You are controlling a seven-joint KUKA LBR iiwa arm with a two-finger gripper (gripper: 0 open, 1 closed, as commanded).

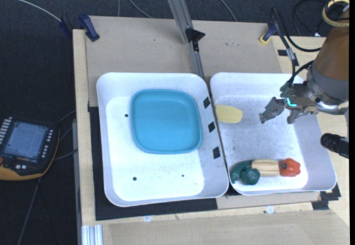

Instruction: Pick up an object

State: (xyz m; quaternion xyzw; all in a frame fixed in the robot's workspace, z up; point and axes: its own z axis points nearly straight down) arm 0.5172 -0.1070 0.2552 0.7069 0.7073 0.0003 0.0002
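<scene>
The gripper [282,111] hangs with fingers spread and nothing between them at 3 o'clock, above the right bin [310,183]. A straight drop could close on bare floor (the yellow piece [229,114] lies leftward; green [246,174], tan [265,168], red [289,167] pieces crowd 5 o'clock). The left bin [111,127] holds a blue plate [166,121]

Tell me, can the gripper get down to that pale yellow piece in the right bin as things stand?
Probably yes. The gripper hovers over the right bin, fingers open, and the yellow piece lies alone near the left wall with nothing on it.
</scene>
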